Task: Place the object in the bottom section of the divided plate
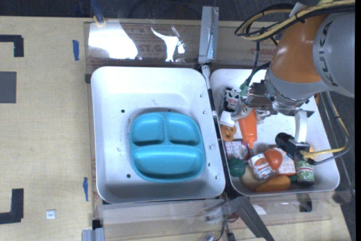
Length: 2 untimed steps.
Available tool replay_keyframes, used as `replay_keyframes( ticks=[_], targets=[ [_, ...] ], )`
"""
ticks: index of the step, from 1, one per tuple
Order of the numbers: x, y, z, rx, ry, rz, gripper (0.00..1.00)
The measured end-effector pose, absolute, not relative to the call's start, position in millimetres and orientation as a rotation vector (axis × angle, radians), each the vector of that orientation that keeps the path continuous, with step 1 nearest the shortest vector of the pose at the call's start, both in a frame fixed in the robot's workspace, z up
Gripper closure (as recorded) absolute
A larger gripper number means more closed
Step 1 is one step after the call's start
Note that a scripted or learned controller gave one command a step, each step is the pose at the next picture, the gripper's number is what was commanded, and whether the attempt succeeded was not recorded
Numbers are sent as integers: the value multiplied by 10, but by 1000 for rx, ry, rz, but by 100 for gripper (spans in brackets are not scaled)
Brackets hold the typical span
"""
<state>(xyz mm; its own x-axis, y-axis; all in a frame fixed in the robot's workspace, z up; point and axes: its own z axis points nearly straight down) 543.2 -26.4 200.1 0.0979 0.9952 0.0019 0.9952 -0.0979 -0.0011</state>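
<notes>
- Right of the blue plate point(167, 145), the gripper point(248, 112) hangs over the toy pile.
- An orange carrot point(248, 128) sits between its fingers, pointing down.
- The plate's sections have nothing in them.

bench point(45, 121): light wood top, black corner marks and blue tape bits at left. two white bins sit on it side by side, touching: left bin point(107, 99), right bin point(327, 172). clear plastic sheet point(146, 42) lies behind the left bin.
</notes>
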Motion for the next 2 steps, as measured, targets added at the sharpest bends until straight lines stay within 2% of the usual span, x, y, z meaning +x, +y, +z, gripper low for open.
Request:
replay_keyframes(
  ticks=[1,2],
  targets=[
    [5173,448,1836,-2049,-2376,4,100],
    [5175,442,1840,-2051,-2375,3,0]
  ],
)
